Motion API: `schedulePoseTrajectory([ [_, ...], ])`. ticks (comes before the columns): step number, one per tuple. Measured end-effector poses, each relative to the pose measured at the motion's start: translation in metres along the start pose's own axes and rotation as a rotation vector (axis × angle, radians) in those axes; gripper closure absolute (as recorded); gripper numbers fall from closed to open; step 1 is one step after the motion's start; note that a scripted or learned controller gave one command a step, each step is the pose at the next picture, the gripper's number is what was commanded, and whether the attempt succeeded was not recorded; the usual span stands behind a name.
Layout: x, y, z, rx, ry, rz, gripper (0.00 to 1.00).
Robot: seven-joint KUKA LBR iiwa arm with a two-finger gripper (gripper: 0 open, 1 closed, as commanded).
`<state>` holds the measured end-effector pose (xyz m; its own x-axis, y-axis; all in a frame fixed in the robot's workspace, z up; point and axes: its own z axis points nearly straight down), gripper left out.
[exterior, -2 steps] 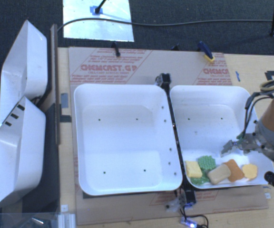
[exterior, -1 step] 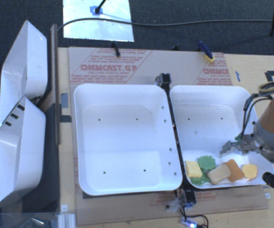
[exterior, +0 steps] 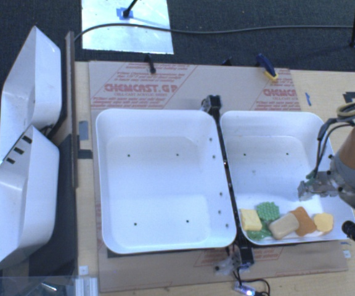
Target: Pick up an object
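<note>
arm over right bin (exterior: 270, 123), gripper (exterior: 316, 188) above its right side, nothing seen held

objects bunched at the bin's near edge: yellow block (exterior: 250, 219), green piece (exterior: 266, 213), beige block (exterior: 283, 226), orange block (exterior: 304, 221), yellow piece (exterior: 323, 222). jaw state: cannot tell. left bin (exterior: 159, 128) alongside.

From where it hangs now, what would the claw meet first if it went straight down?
Probably the bare floor of the right bin, just above the orange block; the claw may graze it, but depth is unclear.
</note>
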<state>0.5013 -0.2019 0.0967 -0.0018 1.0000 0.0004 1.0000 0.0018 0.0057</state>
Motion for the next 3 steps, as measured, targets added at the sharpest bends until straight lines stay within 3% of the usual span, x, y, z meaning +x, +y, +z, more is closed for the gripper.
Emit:
schedulePoseTrajectory([
  [3,0.001,0.022,-0.152,0.000,-0.002,0.000,1.00],
])
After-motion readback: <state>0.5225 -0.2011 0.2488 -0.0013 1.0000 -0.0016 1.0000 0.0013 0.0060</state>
